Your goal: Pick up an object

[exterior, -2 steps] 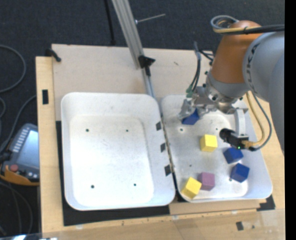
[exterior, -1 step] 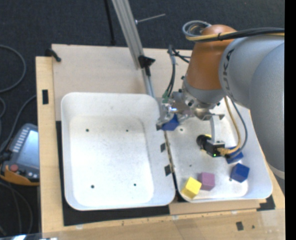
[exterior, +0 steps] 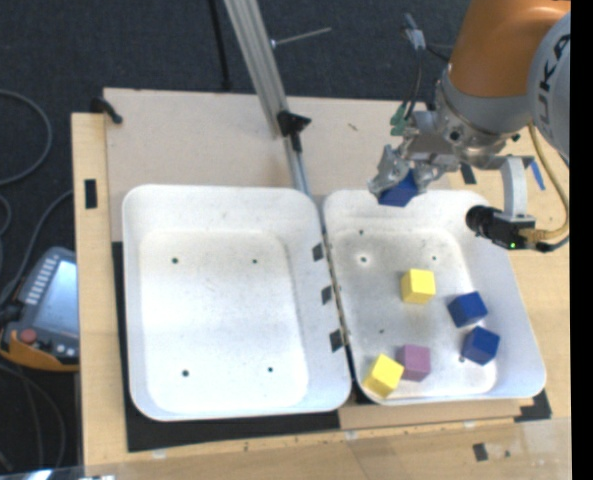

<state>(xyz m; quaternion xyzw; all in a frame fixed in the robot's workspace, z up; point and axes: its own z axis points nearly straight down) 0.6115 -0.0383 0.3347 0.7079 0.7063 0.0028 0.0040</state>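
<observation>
Tool (exterior: 404,180) closed around a blue cube (exterior: 398,192), half hidden by its fingers, above the right bin's (exterior: 506,383) far rim.

Dark carpet floor (exterior: 126,28) around bench, fine speckled texture. Black cables (exterior: 11,168) loop across floor at left. Handheld control pendant (exterior: 46,308) lies on floor at left edge, grey screen, orange base. Light wooden tabletop (exterior: 206,138), pale board on top, black clips at corners. Slanted aluminium profile rail (exterior: 261,63) rises from tabletop centre toward top of view, black bracket at its foot. Even, diffuse light, soft shadows.
</observation>
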